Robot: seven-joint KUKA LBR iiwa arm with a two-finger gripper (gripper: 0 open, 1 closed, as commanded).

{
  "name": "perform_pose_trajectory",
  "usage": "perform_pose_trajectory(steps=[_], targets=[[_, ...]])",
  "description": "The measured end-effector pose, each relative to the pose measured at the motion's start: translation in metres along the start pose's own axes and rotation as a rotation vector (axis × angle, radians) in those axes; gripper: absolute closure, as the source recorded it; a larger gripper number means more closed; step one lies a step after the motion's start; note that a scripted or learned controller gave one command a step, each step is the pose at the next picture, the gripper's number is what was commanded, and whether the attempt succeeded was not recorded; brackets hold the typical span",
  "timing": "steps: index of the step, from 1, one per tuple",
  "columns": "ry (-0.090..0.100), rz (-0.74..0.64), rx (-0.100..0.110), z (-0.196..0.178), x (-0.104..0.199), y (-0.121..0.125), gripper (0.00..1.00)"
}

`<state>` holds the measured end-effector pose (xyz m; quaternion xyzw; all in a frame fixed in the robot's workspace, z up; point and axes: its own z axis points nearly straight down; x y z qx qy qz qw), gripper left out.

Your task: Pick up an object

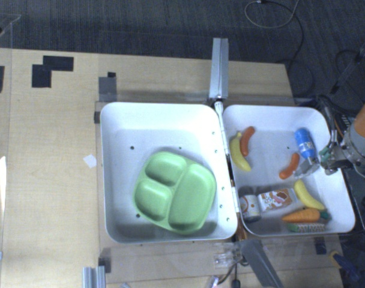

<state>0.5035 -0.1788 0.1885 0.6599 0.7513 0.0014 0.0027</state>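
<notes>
Nearest, a carrot [302, 215] lies in the right bin [341, 221]; whether the claw [314, 164] is spread, I cannot tell.

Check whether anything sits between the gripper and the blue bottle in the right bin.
Nothing visible stands between them. The gripper sits at the right bin's right side, just below the blue bottle and right beside it. The nearest other thing, an orange sausage, lies to the gripper's left, off that path.
</notes>
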Motion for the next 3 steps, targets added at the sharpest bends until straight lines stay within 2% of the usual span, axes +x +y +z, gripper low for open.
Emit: perform_pose_trajectory(steps=[1,2,3], targets=[[0.000,-0.096,0.000,0.094,-0.022,-0.001,0.00],[-0.001,-0.098,-0.004,0.083,-0.022,0.002,1.00],[0.000,-0.317,-0.001,-0.045,0.035,-0.003,1.00]])
